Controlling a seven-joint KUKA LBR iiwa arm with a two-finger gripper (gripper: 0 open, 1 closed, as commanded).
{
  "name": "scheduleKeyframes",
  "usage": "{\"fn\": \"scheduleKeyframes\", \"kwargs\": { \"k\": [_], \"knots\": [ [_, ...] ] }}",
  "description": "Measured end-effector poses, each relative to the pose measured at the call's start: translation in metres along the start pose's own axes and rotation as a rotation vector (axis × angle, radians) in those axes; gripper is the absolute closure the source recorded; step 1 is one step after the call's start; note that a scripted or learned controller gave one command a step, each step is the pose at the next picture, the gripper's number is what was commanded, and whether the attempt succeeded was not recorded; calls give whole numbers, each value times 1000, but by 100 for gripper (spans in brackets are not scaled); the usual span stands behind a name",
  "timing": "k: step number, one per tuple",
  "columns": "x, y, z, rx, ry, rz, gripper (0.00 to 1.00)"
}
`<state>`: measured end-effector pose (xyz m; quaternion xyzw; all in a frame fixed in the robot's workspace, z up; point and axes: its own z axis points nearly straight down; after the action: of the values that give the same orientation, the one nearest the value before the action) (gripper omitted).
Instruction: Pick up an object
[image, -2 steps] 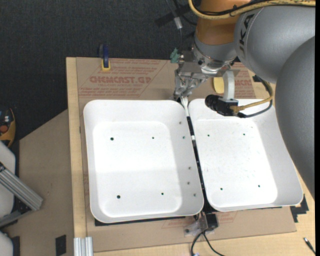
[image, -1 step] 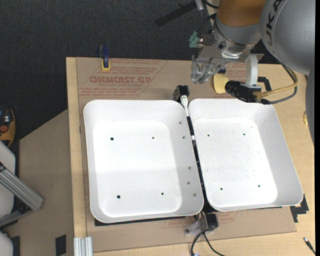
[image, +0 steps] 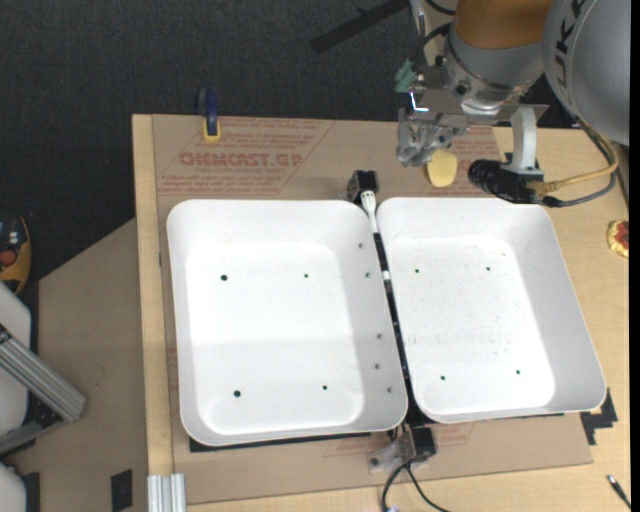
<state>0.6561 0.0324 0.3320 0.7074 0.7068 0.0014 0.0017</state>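
Arm (image: 500, 40): grey with orange band, reached in above the right bin's far edge.
Gripper (image: 425, 150): hung beyond the right bin's far rim, over the brown board; fingers pinched a small pale yellow object.
Object (image: 442, 167): pale yellow, rounded, between the fingertips, just past the right bin's far rim.
Right bin (image: 575, 300): white, shallow.
Left bin (image: 180, 300): white, shallow, touching the right bin's left side.
Board (image: 250, 150): brown, under the right bin.

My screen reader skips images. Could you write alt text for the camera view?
The gripper hangs above the bench behind the right bin, with a small pale yellow object at its fingers. The left bin sits beside the right one.
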Motion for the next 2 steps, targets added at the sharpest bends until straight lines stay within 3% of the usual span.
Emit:
{"fn": "scheduleKeyframes", "kwargs": {
  "k": [1,2],
  "knots": [
    [112,9,99,12,2,-10,100],
    [60,11,26,0,0,1,100]
  ]
}}
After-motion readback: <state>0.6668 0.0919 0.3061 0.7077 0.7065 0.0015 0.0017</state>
